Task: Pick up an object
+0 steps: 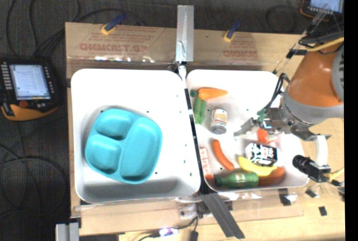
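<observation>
So the arm comes in from the right and hangs over the right bin, with the orange band sitting above the wrist. The tool is down inside that bin, over toward its right side, and honestly I can't tell how it's set, the view is too cluttered there. There's a small red-orange thing right under it, touching or nearly so, but I couldn't say it's actually gripped. The right bin is where all the pickable stuff is: a carrot near the top left corner, a green veggie just below it along the left wall, a little can beside that, an orange-red sausage-looking piece lower down, a black and white packet just below the tool, a banana under the packet, and a green bottle lying flat along the bottom wall. The left bin has a turquoise divided tray sitting in it, well apart from the arm. Both bins sit side by side on the surface, and there's a handheld control pendant off to the far left on the floor.
</observation>
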Controlling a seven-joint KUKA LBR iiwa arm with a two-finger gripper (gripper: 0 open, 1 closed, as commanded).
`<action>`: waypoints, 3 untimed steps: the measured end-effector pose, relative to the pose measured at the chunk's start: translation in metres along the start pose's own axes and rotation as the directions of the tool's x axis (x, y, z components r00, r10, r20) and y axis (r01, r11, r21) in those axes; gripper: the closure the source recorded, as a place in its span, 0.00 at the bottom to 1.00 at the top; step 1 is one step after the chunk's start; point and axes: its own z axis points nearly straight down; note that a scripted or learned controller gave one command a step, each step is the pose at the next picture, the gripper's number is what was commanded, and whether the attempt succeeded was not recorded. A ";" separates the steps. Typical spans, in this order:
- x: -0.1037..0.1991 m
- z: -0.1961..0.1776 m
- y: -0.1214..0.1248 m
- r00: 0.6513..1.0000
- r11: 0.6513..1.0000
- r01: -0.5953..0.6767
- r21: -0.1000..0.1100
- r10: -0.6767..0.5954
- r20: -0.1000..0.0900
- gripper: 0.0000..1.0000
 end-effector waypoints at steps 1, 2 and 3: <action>0.030 0.075 -0.008 0.997 0.997 0.077 -0.001 -0.077 -0.001 0.00; 0.031 0.069 -0.009 0.997 0.997 0.075 0.005 -0.075 -0.003 1.00; 0.031 0.069 -0.009 0.997 0.997 0.075 0.005 -0.075 -0.003 0.00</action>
